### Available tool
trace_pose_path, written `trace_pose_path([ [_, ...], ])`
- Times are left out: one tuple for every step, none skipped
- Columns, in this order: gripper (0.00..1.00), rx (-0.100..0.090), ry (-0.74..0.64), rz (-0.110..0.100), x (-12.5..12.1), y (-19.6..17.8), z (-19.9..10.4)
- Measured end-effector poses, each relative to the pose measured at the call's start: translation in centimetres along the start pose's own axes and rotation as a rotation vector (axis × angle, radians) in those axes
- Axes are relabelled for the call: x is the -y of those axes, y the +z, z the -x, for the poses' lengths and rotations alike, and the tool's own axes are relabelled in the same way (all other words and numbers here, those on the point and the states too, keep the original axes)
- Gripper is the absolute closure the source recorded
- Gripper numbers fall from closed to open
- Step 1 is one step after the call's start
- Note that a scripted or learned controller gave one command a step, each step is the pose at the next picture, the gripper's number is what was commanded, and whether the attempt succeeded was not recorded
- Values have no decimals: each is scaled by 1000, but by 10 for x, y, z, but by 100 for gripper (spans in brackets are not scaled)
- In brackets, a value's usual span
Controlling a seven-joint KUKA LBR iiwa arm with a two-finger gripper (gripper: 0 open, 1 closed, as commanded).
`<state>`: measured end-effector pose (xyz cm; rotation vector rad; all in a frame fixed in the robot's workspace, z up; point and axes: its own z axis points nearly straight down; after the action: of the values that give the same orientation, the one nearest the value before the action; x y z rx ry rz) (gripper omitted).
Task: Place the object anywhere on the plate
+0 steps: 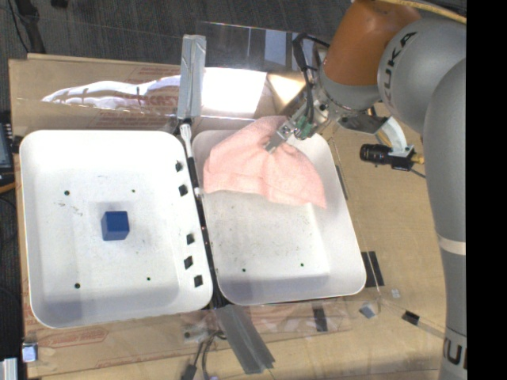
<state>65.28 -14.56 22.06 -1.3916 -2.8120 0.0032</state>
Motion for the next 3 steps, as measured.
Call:
trace_pose_path([
  [100,1,-407,0,-15,0,-49],
  [100,2,-810,1,-36,4,-99],
  [100,2,-922,0,-57,-7,-145],
])
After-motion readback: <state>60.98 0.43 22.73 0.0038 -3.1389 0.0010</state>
